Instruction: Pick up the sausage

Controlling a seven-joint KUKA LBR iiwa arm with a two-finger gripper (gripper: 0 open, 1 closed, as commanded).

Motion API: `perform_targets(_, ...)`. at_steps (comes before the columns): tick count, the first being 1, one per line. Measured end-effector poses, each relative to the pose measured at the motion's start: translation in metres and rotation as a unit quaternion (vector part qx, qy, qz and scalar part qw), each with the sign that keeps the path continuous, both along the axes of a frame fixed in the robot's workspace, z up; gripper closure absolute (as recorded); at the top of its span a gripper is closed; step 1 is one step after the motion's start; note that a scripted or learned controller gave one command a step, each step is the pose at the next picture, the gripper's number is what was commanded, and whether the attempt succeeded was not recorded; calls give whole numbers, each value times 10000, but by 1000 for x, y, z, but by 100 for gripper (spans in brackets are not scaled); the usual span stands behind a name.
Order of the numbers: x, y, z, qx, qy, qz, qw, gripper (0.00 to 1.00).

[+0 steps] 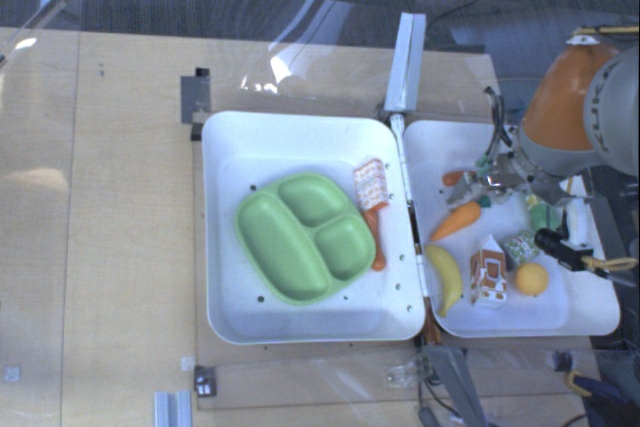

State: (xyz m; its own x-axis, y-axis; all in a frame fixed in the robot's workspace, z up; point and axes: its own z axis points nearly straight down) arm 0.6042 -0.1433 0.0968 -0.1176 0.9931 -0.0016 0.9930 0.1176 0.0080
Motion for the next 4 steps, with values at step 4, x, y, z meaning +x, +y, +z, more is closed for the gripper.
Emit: perform_targets(4, 0, 41, -7, -28, -35, 2342, 9722, 0)
